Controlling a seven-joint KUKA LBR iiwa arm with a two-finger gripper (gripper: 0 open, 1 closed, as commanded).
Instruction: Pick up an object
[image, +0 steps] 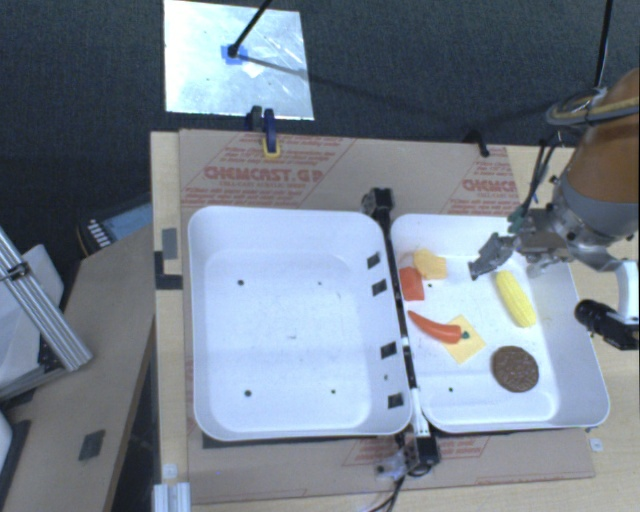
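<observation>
Corn is what we find nearest the tool: a yellow toy corn cob (516, 297), oblong and ridged, lying at a slant on the floor of the right shallow white plastic bin (560, 400). We see the grey two-finger gripper (490, 258) hovering just up and left of the cob, apart from it, with nothing between its fingers; whether the jaws are spread or pressed together we cannot tell. Below the cob lies a round brown cookie-like disc (515, 368). Toward the bin's left wall we see a small yellow chunk (430, 264), an orange-red block (411, 284), and a red chilli pepper (436, 325) resting across a flat yellow cheese-like square (464, 344). The left shallow white plastic bin (215, 250) adjoins it, both on a brown cardboard sheet (330, 160).
</observation>
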